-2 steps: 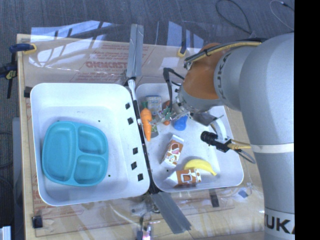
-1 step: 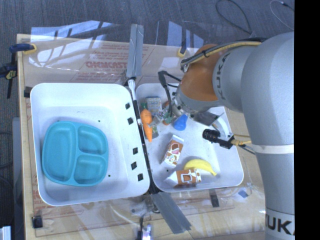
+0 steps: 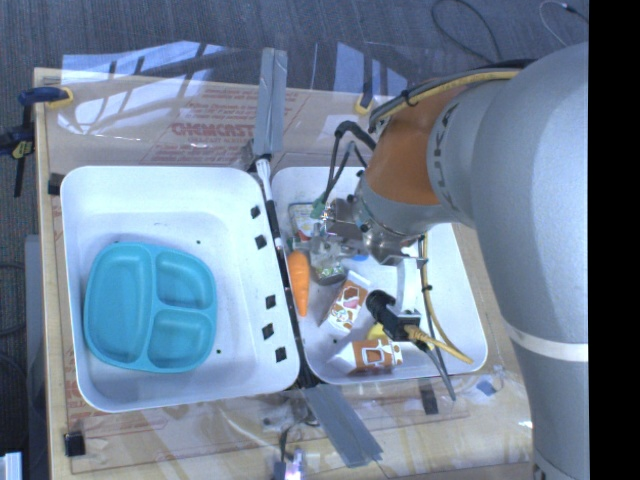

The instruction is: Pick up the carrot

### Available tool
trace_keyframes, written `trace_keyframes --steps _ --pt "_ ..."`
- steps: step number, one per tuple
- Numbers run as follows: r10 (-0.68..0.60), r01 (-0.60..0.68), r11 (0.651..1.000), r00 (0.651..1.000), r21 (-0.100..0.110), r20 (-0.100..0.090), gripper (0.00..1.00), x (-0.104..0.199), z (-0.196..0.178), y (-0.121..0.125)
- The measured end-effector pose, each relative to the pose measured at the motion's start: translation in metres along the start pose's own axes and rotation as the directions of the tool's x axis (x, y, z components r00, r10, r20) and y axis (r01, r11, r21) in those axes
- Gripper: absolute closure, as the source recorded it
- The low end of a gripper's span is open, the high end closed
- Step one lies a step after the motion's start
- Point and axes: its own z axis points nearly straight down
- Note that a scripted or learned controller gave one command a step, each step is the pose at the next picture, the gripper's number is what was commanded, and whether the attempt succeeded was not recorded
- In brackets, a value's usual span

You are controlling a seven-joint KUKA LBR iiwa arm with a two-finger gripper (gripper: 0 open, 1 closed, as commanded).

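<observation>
Orange and slim, the carrot (image 3: 298, 281) lies on the floor of the right white bin (image 3: 462, 313), close against that bin's left wall, just beside the line where the two bins meet, a little below the middle of the frame. Its long axis runs almost straight up and down the picture, nearly parallel to the wall. The thicker end points toward the top of the frame and the body appears to taper toward the bottom edge.

The grey arm with its orange band (image 3: 405, 163) enters from the right and covers much of the right bin's upper half. The gripper (image 3: 326, 240) sits low over the bin, just up and to the right of the carrot's upper end, among small cluttered items that are too blurred to name. Whether it is open or closed cannot be told, and nothing can be seen in its hold. The carrot lies apart from it on the bin floor.

Two small brown-and-white cartons (image 3: 345, 306) (image 3: 372, 355) lie to the lower right of the carrot.

The left white bin (image 3: 232, 218) holds a blue divided plate (image 3: 150, 308) with three compartments, in its lower left part.
</observation>
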Motion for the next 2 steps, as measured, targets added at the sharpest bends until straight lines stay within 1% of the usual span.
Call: trace_keyframes --steps 1,2 --pt "-0.225 0.225 0.974 0.974 0.001 0.0 1.0 -0.029 0.001 -0.059" --pt "-0.115 0.115 0.993 0.993 -0.001 0.001 1.0 0.026 -0.006 -0.068"
